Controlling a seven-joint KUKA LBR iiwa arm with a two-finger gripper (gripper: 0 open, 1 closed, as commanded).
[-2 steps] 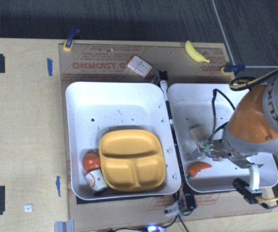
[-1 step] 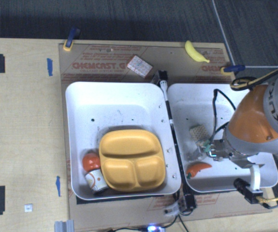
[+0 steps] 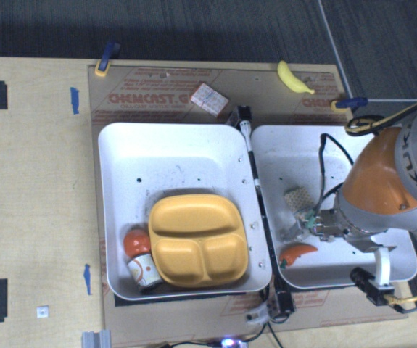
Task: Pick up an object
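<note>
Even overhead light, soft shadows, slightly blurry.

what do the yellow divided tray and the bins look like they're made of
The yellow divided tray looks like moulded plastic, matte to satin: rounded edges, soft sheen, uniform colour. The white bins also look like plastic with a smooth, slightly glossy finish, though painted metal cannot be ruled out.

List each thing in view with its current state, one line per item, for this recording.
Yellow compartment tray: lying flat in the left bin, front half.
Orange and white toy: in the left bin's front corner, against the tray's edge.
Orange carrot-shaped piece: lying on the right bin floor near its front wall.
Grey mesh item: lying in the right bin.
Banana: on the cardboard behind the bins.
Claw: low in the right bin, above the carrot-shaped piece.
</note>
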